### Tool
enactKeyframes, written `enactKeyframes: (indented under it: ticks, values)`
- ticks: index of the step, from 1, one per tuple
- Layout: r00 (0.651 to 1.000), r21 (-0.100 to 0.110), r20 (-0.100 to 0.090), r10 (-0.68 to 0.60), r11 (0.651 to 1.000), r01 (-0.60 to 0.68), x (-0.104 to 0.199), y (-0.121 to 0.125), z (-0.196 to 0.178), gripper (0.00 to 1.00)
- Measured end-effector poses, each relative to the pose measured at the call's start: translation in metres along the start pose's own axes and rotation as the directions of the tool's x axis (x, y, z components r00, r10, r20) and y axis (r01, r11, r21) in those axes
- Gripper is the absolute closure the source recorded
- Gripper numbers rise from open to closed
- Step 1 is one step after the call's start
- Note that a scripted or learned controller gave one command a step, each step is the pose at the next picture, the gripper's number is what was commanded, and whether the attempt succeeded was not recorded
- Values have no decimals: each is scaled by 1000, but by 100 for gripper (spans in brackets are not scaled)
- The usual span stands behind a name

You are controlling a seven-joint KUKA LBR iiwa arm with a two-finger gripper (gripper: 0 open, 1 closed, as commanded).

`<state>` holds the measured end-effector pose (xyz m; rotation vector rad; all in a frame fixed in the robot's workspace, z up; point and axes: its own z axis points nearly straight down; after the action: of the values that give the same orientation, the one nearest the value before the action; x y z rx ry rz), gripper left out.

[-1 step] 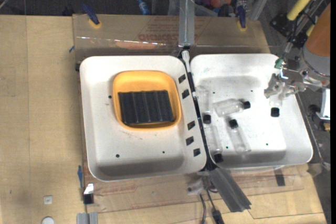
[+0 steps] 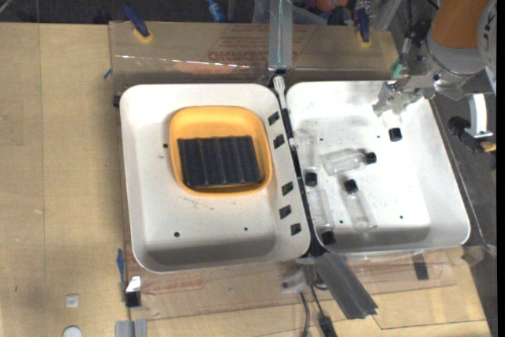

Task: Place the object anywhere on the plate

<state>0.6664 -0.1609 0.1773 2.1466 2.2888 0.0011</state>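
We see the arm poised over the right bin while the dark object lies on the plate.

Going from largest down: two white bins sit side by side, split by a metal divider. The left bin holds the orange plate, and the ribbed black object rests flat in its hollow, so we judge the task as good as met. The arm reaches in from the right, its gripper above the right bin's far edge with nothing between the fingers; whether they are spread or closed, we cannot tell. In the right bin lie clear bottles with small black caps, likely spare items for picking.
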Motion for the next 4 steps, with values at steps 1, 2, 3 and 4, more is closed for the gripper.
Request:
enactKeyframes:
  ticks: [1, 2, 3, 4]
  values:
    - [1000, 0, -1, -18, 1000, 18, 3, 1, -48, 100]
    - [1000, 0, 0, 8, 1000, -8, -4, 1, -79, 100]
    - [995, -2, 1, -96, 995, 96, -21, 0, -108, 100]
    - [956, -3, 2, -294, 956, 294, -49, -1, -134, 100]
